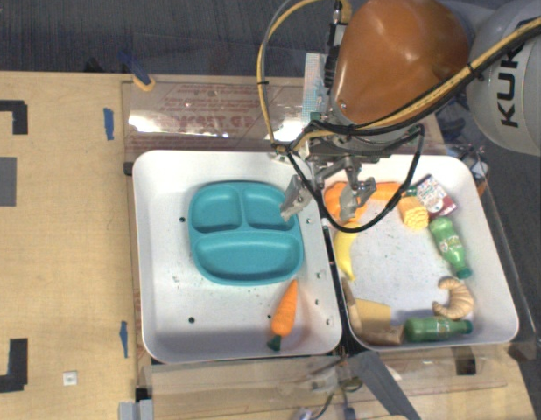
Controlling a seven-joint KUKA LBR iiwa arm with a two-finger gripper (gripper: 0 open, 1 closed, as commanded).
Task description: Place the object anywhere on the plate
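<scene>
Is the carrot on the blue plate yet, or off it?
Off it. The carrot lies on the white floor of the left bin, just below the blue plate's lower right corner.

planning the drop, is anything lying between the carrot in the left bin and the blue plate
Nothing visible does. The carrot lies on the bare bin floor just below the right lower corner of the blue plate, with its tip almost at the rim. The hand hangs above the plate's right edge, near the divide between the bins.
</scene>
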